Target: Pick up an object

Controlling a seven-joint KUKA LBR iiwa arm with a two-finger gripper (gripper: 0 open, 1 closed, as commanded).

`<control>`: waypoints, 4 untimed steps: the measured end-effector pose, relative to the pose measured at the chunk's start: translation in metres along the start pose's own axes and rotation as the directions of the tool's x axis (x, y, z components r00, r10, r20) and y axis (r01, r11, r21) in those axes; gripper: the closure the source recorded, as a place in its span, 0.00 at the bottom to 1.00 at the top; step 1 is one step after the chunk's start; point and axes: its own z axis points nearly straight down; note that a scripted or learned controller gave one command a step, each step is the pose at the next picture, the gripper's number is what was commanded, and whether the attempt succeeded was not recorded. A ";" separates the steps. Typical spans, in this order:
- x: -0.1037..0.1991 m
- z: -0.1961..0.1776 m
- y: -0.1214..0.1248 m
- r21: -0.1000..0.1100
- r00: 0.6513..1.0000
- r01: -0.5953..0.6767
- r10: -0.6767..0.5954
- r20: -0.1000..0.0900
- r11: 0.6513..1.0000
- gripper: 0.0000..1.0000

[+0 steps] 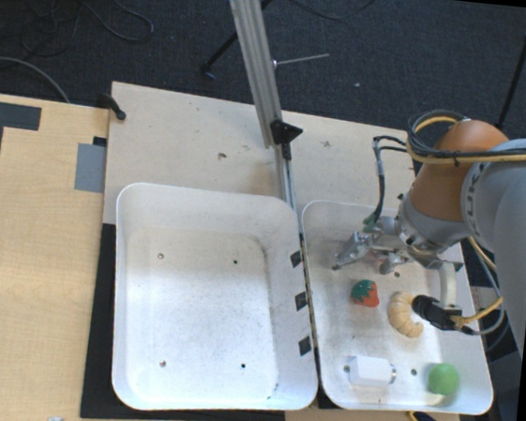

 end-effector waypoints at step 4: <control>0.049 -0.120 0.005 -0.006 1.000 0.005 -0.005 -0.001 1.000 1.00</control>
